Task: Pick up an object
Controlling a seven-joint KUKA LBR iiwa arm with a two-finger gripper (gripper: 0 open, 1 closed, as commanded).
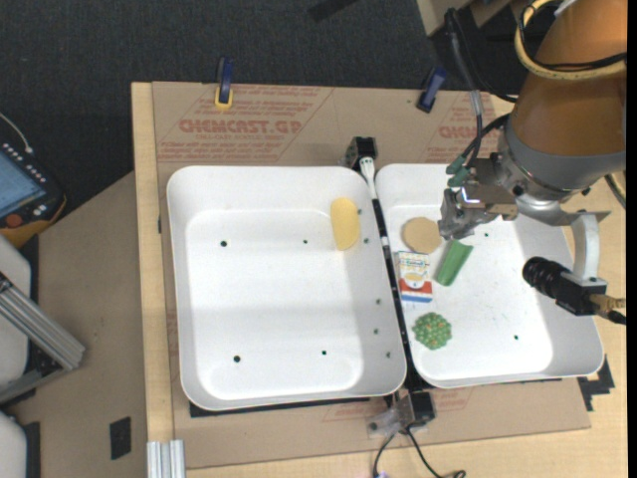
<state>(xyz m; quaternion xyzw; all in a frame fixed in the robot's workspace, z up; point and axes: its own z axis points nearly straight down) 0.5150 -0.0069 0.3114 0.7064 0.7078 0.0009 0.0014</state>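
- my gripper (461, 225) hangs over the right bin (557, 361), toward its far left part; from this angle i cannot tell how it is set.
- just below it lies a green block (453, 263), tilted, its far end touching or nearly touching my tool. it looks like a small, stiff, light piece with flat long sides; i judge it best taken across its narrow width near the middle.
- beside it to the left sit a round tan disc (420, 234) and a small white carton (414, 275), close enough to get bumped.
- nearer, a knobbly green ball (432, 331) looks light but likely to roll.
- across the divider, in the left bin (199, 297), a yellow oblong piece (344, 223) lies near the far right side, smooth and probably slippery.
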